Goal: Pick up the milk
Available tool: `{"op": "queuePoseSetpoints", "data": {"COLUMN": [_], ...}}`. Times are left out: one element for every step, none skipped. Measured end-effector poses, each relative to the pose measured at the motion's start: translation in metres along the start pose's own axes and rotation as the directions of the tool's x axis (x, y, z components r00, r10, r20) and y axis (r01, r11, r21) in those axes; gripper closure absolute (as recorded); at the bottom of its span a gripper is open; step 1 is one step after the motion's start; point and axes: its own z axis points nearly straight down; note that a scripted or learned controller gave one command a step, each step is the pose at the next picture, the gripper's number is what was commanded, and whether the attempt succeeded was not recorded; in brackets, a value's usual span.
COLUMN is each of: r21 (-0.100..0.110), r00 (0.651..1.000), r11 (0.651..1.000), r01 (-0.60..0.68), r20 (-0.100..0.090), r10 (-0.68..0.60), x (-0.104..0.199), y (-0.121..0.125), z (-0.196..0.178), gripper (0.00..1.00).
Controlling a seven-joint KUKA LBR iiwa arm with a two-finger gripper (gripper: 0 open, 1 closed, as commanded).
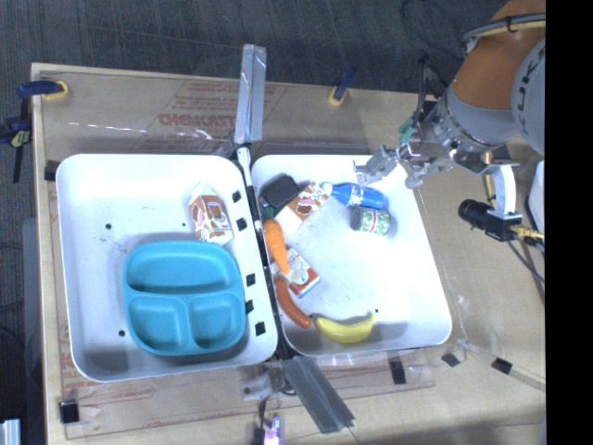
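Banana point(345, 327) nearest, at the right bin's point(422, 286) front edge. Gripper point(374, 167) open, empty, above that bin's far side: approach step. Next: descend on milk carton point(211, 217), left bin point(83, 248).

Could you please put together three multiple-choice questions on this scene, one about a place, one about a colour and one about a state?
1. Where does the blue divided tray lie?
A. In the left bin
B. In the right bin
C. On the bench outside the bins

2. What colour is the carrot by the right bin's left wall?
A. Green
B. Orange
C. White

3. How does the banana rest?
A. Standing upright against a wall
B. Held in the jaws
C. Lying flat on the bin floor

Answers:
1 A, the tray sits in the left bin, below a small carton.
2 B, it is plainly orange, above the sausage.
3 C, it lies at the right bin's near edge, far from the gripper at the top rim.
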Motion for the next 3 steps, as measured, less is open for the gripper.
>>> {"op": "queuePoseSetpoints", "data": {"r21": [0.001,0.003,-0.001], "r00": [0.993,0.993,1.0], "r11": [0.993,0.993,1.0], "r01": [0.116,0.121,-0.01], "r20": [0.0,-0.001,0.0], "r10": [-0.116,-0.121,0.01], "x": [0.048,0.05,0.103], "y": [0.06,0.06,0.008], "z": [0.159,0.15,0.087], "gripper": [0.0,1.0,1.0]}}
